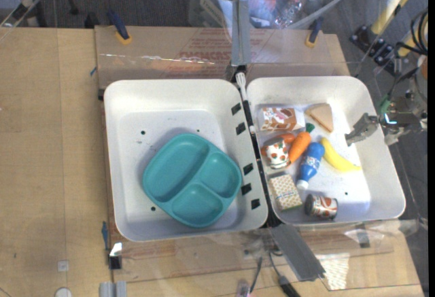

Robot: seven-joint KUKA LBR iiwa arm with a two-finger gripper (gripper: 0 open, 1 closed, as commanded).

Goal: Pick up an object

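In left bin (122, 153), one teal plate (192, 180)

teal plate (192, 180) in left bin (122, 153)

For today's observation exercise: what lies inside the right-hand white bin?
The right-hand shallow white bin holds an orange toy carrot, a blue-and-white bottle, a yellow banana and a small can. Whatever lies beneath them is covered.

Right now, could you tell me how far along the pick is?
Nothing looks picked yet: the banana, blue bottle, carrot and can all lie in the right bin. In hand: the gripper sits over that bin's right side, nothing visible between its fingers. Left: descending, grasping and lifting.
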